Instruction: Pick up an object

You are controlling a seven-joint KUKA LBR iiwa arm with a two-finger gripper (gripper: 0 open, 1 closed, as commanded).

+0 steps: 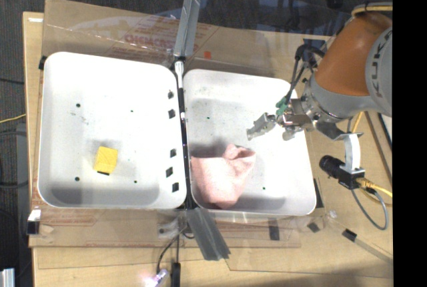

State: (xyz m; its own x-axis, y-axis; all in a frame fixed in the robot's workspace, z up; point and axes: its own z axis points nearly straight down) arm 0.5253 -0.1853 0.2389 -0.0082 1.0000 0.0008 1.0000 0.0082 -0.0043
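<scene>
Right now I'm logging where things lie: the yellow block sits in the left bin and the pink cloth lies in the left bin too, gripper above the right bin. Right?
One slip: the pink cloth lies in the right bin, not the left. The camera view shows it against that bin's left wall. The yellow block does sit in the left bin, and the gripper is above the right bin.

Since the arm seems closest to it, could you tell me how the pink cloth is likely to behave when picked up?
The pink cloth lies crumpled with folds, so it is probably floppy and would drape from a pinch. It looks thin, likely light. One raised fold near the end effector may offer a grip.
</scene>
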